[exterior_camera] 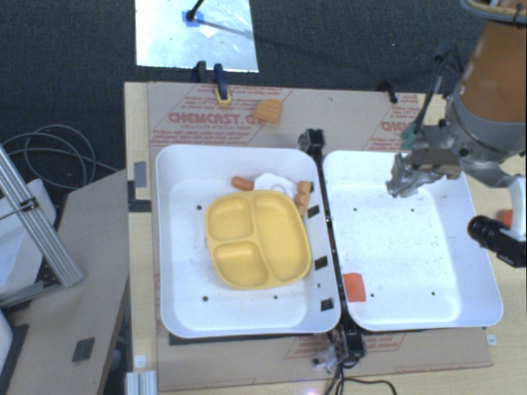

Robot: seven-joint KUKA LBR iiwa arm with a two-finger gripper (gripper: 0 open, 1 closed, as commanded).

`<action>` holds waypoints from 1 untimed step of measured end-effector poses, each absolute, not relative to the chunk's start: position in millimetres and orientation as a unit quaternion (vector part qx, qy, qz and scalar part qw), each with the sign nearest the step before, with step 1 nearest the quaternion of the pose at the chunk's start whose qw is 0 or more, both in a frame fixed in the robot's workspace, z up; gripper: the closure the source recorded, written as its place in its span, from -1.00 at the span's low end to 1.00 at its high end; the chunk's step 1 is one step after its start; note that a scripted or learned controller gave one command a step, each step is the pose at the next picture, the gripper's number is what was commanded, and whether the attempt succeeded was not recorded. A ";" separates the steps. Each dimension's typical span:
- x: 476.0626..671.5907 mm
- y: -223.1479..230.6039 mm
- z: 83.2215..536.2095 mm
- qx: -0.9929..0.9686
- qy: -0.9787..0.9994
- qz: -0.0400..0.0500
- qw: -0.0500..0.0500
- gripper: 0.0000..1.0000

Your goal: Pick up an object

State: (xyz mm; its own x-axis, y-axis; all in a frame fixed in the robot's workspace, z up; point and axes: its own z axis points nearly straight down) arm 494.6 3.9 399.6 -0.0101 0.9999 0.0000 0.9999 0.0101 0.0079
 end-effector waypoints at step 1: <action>486.5 -19.3 544.0 0.706 0.708 0.007 0.007 1.00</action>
